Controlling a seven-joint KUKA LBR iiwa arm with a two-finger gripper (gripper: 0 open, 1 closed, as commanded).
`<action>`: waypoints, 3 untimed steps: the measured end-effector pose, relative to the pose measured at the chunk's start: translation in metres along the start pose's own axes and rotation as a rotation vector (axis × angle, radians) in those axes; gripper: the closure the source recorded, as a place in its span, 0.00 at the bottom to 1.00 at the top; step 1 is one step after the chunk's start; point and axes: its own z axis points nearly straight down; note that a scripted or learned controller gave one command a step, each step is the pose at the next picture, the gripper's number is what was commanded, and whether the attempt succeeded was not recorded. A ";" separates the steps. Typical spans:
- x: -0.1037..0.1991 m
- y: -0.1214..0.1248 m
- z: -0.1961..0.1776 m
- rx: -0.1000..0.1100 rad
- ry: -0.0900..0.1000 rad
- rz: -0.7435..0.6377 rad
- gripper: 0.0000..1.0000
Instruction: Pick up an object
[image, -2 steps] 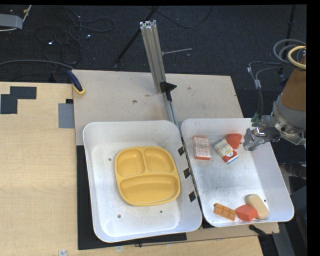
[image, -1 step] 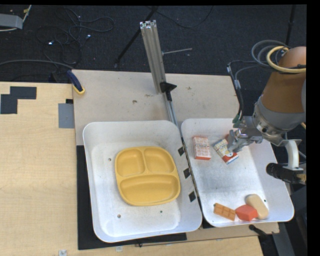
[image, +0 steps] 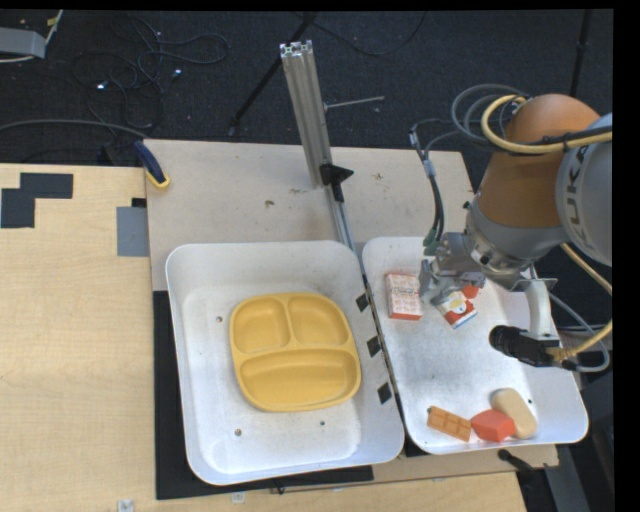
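You see the gripper (image: 447, 283) low in the right bin (image: 440, 400), just right of the red-and-white carton (image: 404, 296). A small red-and-white object (image: 460, 308) sits at its fingertips, possibly touching; whether the pincer is clenched, you cannot tell. A yellow tray (image: 295, 350) lies left of that carton.

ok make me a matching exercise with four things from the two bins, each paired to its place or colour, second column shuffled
Column 1
1. divided plate
2. red-and-white carton
3. tan bread-shaped piece
4. gripper

Column 2
a. near right corner of the right bin, beside a red piece
b. yellow, in the left bin
c. over the far part of the right bin, above a small red-and-white item
d. lying flat at the far left of the right bin

Pairs: 1-b, 2-d, 3-a, 4-c
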 end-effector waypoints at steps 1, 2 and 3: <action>0.052 0.009 0.014 0.001 0.000 0.001 1.00; 0.097 0.018 0.010 -0.003 -0.001 0.000 1.00; 0.152 0.021 0.023 -0.001 -0.001 0.000 1.00</action>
